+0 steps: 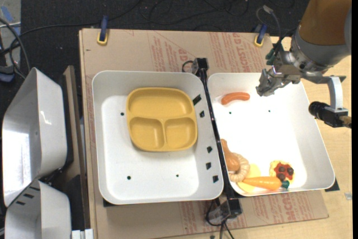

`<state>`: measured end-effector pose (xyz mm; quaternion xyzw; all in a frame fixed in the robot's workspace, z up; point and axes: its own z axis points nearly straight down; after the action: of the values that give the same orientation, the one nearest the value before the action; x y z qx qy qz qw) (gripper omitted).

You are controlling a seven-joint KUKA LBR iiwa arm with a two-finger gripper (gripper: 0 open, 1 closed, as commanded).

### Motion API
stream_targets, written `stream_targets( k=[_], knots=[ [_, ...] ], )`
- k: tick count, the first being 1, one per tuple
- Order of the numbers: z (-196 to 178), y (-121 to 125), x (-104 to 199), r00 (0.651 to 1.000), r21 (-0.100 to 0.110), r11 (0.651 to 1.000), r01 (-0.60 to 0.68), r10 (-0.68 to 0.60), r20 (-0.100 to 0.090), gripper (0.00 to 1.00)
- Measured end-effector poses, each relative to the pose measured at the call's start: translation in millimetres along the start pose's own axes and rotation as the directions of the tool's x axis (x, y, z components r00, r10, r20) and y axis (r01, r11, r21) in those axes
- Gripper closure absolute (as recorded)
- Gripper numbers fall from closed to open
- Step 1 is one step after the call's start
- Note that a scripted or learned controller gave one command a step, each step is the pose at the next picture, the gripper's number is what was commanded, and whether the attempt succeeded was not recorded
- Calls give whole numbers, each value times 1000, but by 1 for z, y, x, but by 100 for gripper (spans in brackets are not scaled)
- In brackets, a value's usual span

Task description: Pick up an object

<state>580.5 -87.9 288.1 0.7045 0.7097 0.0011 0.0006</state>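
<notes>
two bins sat side by side on the desk [140, 47]. in the left bin [109, 176] lay a divided tray [162, 118], toward the rear. in the right bin [313, 137] a sausage [235, 98] lay near the back left corner, with the hand [271, 85] hanging just to its right. along the front edge sat a shrimp [234, 163], a carrot [262, 182] and a pizza slice [281, 169], close together.

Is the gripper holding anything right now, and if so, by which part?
Nothing is held. The gripper hangs over the right bin, with nothing between its fingers. The sausage lies apart, on the bin floor beside it.
</notes>
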Motion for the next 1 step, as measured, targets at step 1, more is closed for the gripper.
stream_targets(
  k=[1],
  knots=[
    [23,19,54,1000,4,1000,1,-1,-1,100]
  ],
)
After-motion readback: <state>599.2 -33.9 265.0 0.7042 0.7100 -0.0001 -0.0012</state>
